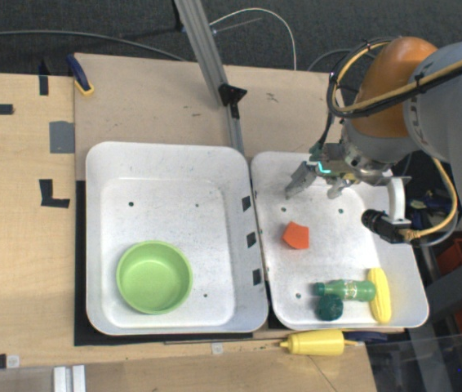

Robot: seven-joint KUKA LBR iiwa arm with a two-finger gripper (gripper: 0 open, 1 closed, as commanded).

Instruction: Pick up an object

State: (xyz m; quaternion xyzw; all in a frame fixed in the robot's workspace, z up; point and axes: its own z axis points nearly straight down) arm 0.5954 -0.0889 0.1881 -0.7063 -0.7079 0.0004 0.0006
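Orange block (296,235), small and blunt-cornered, lies on the speckled white floor of the right bin (402,313), nearer its left wall. The gripper (319,184) hangs above the bin's far edge, its fingers spread apart and holding nothing, the block just nearer the counter's front edge than it.

Even bright light, slightly soft focus
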